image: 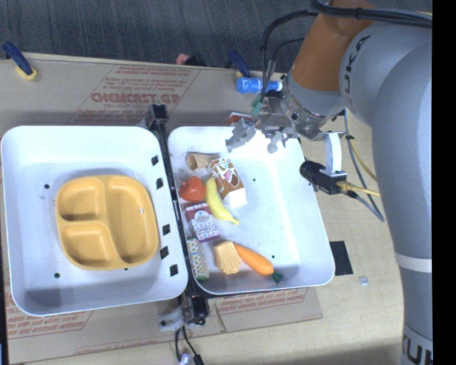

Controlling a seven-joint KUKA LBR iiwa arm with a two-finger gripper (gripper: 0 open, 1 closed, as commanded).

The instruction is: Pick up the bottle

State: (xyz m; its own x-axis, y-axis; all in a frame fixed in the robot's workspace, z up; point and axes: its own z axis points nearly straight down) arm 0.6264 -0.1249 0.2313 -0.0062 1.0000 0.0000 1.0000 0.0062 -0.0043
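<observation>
The small bottle [197,262], with a speckled label, lies on its side against the left wall of the right bin [304,226], near the front corner. My gripper [257,140] hangs over the far end of that bin, well behind the bottle. Its two grey fingers [239,136] are spread open with nothing between them.
Packed along the right bin's left side are a brown pastry [201,160], a small carton [230,182], a red tomato [191,188], a banana [221,203], a red packet [203,223], a yellow ridged piece [226,257] and a carrot [253,259]. A yellow divided tray [106,220] sits in the left bin.
</observation>
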